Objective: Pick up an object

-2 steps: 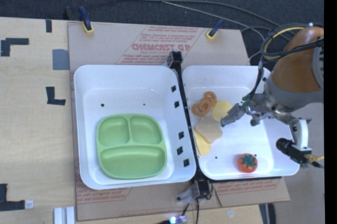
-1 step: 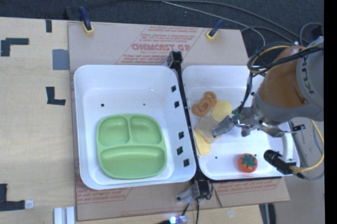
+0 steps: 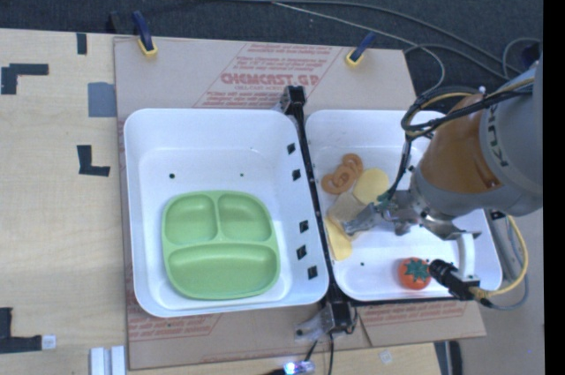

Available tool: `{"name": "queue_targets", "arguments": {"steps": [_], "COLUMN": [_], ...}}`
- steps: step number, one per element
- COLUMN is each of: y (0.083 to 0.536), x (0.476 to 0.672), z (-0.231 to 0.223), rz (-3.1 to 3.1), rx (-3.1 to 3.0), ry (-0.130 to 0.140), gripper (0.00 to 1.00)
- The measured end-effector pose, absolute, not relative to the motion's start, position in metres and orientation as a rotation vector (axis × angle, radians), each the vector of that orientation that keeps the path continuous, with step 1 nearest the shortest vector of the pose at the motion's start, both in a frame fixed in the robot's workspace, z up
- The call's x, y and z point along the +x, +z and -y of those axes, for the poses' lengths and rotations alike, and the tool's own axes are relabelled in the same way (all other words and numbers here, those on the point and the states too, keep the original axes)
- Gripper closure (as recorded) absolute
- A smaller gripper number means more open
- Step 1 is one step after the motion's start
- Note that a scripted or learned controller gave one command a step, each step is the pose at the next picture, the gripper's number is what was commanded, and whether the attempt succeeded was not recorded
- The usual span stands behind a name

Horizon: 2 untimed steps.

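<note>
The right bin [image 3: 371,128] holds several small toy foods. A brown pretzel-shaped piece [image 3: 341,175] lies near the divider, with a pale yellow round piece [image 3: 372,183] beside it. Below them are a beige piece [image 3: 343,207] and a yellow wedge [image 3: 337,243]. A red tomato with a green top [image 3: 413,273] sits near the bin's front edge. My gripper [image 3: 360,221] hangs low over the bin's left part, right at the beige piece and just above the yellow wedge. The arm's wrist [image 3: 459,166] covers the bin's right side.
The left bin [image 3: 150,135] holds a green divided plate [image 3: 219,243]. A black divider [image 3: 305,188] runs between the bins. Cables [image 3: 441,104] loop over the arm, and a yellow cable [image 3: 516,263] curves by the right bin's front corner.
</note>
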<state>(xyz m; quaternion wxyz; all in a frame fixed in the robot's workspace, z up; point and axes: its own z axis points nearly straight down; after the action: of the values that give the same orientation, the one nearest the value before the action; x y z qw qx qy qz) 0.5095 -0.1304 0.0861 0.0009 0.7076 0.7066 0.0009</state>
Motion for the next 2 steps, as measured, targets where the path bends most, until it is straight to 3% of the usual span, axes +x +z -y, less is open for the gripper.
{"name": "queue_targets", "arguments": {"steps": [1,2], "y": [0.099,0.157], "x": [0.512,0.507], "z": [0.130,0.123], "rz": [-2.217,-2.222], "rx": [2.214,2.217], "ry": [0.009,0.003], "gripper": [1.00,1.00]}}
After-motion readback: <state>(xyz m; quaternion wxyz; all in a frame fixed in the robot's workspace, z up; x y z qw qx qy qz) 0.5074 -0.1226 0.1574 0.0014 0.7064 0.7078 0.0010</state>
